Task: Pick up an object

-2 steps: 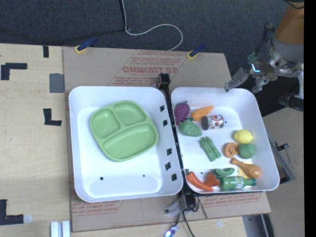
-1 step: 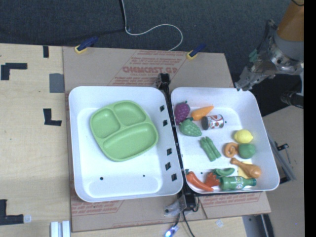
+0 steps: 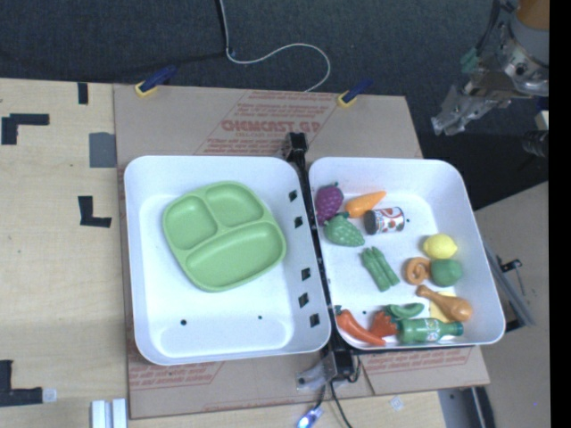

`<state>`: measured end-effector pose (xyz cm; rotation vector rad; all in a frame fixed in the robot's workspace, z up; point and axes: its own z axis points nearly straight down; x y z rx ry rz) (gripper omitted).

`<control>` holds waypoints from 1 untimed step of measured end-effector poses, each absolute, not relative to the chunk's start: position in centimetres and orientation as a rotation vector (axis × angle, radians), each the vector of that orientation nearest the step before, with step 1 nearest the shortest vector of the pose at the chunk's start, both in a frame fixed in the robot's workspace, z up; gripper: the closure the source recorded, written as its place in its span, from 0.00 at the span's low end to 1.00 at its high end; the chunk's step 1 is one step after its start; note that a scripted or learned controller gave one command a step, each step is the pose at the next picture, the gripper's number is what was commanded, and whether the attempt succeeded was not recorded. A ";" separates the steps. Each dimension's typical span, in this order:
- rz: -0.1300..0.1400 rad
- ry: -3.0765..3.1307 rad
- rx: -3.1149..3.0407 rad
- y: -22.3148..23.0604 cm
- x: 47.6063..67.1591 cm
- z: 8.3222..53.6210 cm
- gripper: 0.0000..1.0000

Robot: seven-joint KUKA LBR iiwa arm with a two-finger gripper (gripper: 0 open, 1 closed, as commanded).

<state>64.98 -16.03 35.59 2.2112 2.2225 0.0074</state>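
Note:
The right bin (image 3: 451, 182) holds several toy foods: purple grapes (image 3: 328, 200), an orange carrot (image 3: 365, 204), a small can (image 3: 386, 220), a green leafy piece (image 3: 343, 232), green asparagus (image 3: 379, 268), a yellow lemon (image 3: 439, 246), a green lime (image 3: 446, 272), a pretzel (image 3: 416, 270), a chicken drumstick (image 3: 444, 303), a green bottle (image 3: 428, 331) and a red pepper (image 3: 355, 327). My gripper (image 3: 457, 114) hangs at the upper right, outside the bins and above the dark floor, far from all the toys, with nothing seen in it.
A green divided plate (image 3: 224, 234) lies in the left bin (image 3: 143, 239). Both bins rest on a cardboard sheet (image 3: 268, 123) with clamps at its back edge. A white cable (image 3: 268, 56) loops behind. A black hinge strip runs between the bins.

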 end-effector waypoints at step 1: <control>-0.003 2.219 2.226 -20.5 58.4 35.6 1.00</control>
